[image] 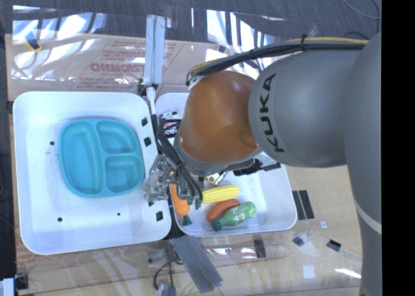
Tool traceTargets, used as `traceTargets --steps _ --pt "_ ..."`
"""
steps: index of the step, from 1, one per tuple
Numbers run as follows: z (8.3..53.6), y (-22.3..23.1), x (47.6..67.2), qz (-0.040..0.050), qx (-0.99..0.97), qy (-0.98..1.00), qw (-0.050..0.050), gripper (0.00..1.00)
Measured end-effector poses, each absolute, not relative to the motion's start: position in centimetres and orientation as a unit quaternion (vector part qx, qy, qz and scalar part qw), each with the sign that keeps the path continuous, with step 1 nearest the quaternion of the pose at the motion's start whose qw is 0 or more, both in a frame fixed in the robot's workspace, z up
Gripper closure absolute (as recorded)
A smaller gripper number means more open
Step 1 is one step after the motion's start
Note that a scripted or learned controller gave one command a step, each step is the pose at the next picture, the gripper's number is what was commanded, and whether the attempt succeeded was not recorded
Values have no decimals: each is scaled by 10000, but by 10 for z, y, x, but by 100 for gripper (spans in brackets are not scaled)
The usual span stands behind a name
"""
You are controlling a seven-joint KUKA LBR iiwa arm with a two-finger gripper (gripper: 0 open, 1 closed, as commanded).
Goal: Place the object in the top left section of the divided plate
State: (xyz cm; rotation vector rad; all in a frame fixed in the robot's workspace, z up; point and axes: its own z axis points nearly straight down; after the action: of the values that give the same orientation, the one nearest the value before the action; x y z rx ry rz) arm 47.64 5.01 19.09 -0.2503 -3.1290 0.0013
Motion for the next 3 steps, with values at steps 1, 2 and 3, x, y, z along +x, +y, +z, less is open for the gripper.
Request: traceTargets --steps 1,2,3 --pt "192 27 538 1 -58 -10000 -3 100" --pt "192 -22 554 2 789 -9969 -13 100" --pt "255 32 528 1 43 -10000 -19 100"
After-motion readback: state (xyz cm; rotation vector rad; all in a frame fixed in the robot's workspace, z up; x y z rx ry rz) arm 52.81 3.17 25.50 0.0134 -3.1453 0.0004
